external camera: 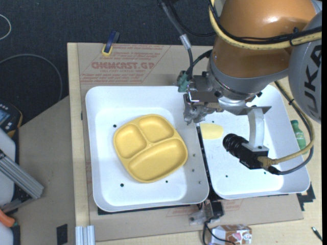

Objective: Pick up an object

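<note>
Cam view, L bin: the left bin [100, 111] holds one thing, a yellow divided plate [149, 148], three compartments, lying flat near the bin's middle and rotated a bit off square.
Cam view, R bin: in the right bin [230, 180] a pale yellow piece [211, 131] lies flat near the bin's left wall; a green item [297, 127] sits at the far right wall, partly hidden by a cable, poss. a small bottle but too little shows to be sure.
Arm: the arm [260, 14] comes in from the right and hangs big over the right bin, orange band up top.
Gripper pos: the gripper [191, 116] is down at the seam btw the two bins, over the left bin's right rim, just beside the pale yellow piece and a short way from the plate's upper right corner.
Gripper state: can't tell whether it's apart or together, wrist hardware blocks the tip; nothing seen in it.
Under bins: a cardboard sheet [127, 63] w/ red lettering; a blue-and-yellow clip [110, 43] on its top edge.
</note>
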`<state>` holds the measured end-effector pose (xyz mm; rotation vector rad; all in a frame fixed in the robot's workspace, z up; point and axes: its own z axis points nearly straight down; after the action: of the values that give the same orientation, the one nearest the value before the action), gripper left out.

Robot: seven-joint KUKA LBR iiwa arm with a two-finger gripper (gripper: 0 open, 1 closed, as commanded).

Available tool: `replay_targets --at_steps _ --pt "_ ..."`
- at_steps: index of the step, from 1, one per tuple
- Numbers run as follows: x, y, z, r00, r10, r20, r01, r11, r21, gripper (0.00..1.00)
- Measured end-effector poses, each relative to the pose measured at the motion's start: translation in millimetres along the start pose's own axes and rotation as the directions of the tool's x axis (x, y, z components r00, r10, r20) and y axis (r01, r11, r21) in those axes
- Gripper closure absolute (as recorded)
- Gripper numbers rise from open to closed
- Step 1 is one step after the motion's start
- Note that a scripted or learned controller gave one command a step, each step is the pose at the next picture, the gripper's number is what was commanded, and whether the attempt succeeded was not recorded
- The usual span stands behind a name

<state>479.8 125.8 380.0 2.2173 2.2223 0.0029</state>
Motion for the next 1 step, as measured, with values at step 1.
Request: replay_targets --at_steps 1 --pt "0.6 0.4 -10.0 1.0 -0.001 0.0 0.001 1.0 -0.001 1.0"
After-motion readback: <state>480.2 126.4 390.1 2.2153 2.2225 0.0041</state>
